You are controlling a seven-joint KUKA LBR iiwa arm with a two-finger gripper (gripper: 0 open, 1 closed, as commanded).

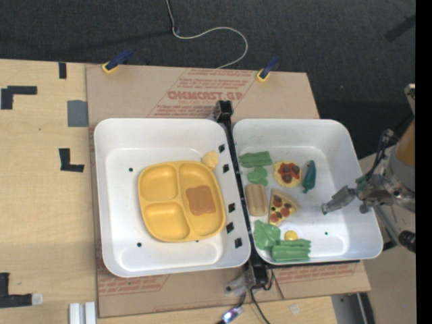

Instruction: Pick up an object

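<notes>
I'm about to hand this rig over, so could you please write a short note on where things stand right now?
Pincer: over the right bin's right side, holding nothing that I can see; finger state unclear.
Right bin: toy food along its left half, including two pizza pieces, a teal piece, a tan stick and green pieces.
Left bin: yellow divided plate with a brown square in its right compartment.
Done: nothing picked up yet.
Left: grasp and lift any one object.
</notes>
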